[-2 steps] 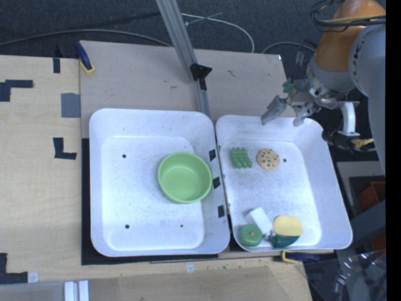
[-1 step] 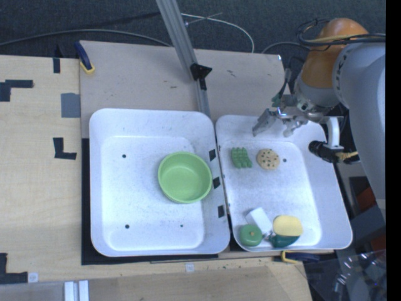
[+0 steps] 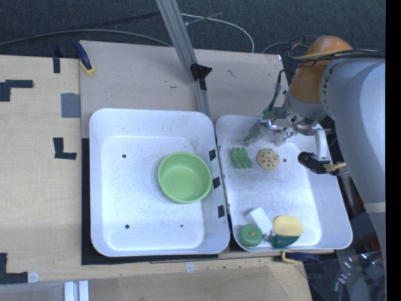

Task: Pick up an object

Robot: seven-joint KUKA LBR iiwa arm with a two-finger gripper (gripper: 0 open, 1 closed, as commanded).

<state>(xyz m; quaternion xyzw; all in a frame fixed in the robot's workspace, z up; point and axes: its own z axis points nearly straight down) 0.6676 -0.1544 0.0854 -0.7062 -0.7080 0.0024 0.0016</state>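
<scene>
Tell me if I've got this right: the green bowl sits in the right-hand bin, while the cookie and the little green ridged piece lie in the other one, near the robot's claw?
Not quite. The camera view shows the green bowl in the left bin, not the right one. The rest holds: the cookie and the green ridged piece lie in the right bin, close to the gripper.

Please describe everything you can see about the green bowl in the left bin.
The green bowl is a round, light green bowl, and it looks like smooth plastic. It stands upright with its opening facing up, and nothing lies inside it. It sits on the floor of the left bin, right of the middle, near the wall next to the other bin. Only the bin floor touches it.
</scene>
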